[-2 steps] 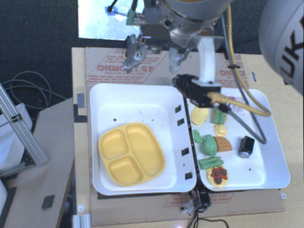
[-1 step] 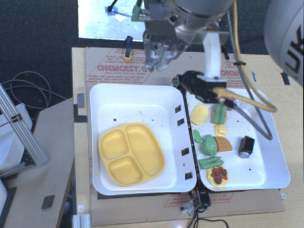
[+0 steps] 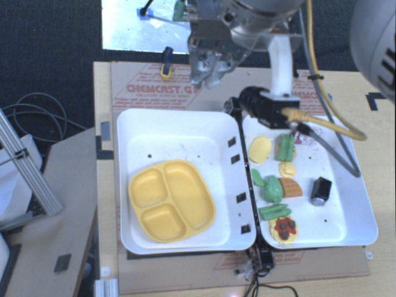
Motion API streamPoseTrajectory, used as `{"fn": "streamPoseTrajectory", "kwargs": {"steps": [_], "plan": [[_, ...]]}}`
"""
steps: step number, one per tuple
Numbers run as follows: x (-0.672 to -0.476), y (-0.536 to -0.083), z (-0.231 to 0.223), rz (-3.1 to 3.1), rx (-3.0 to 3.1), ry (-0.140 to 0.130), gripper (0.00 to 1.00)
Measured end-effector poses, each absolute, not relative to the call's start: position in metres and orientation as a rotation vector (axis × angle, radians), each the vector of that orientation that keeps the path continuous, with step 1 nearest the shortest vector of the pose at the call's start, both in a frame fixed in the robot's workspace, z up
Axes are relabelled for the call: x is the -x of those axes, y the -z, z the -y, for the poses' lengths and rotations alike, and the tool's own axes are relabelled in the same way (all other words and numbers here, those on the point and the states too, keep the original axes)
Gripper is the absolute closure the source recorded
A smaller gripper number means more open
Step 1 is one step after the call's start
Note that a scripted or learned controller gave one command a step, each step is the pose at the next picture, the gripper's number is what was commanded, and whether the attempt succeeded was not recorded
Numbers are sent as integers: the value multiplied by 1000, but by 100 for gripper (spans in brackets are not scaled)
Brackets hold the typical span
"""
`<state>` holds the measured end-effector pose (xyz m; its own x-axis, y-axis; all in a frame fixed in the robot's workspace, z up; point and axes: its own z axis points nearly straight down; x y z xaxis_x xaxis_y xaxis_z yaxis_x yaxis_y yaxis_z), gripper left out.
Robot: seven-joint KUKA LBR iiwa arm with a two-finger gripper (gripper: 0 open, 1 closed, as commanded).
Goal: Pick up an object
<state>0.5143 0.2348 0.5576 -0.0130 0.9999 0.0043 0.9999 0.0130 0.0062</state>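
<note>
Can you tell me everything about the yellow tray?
The yellow tray looks like smooth plastic, with rounded corners and a raised rim. It is split into three compartments: two longer ones at the far side and a smaller one nearest the camera. All three look bare. It lies flat, turned at a slant, on the floor of the left white bin, toward its near side. Nothing else touches it.

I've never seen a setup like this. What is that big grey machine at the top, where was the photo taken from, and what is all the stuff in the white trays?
The photo comes from one camera fixed above the bench, looking down at a slant. The grey machine is a robot arm; its gripper hangs above the bench, behind the trays, holding nothing. The left tray holds a yellow divided plate. The right tray holds small toy foods and a black can.
</note>
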Motion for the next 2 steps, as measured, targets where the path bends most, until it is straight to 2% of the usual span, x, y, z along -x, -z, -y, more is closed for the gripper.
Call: {"fn": "streamPoseTrajectory", "kwargs": {"steps": [2], "plan": [[-515,-580,-235,-2244,-2195,-18,100]]}}
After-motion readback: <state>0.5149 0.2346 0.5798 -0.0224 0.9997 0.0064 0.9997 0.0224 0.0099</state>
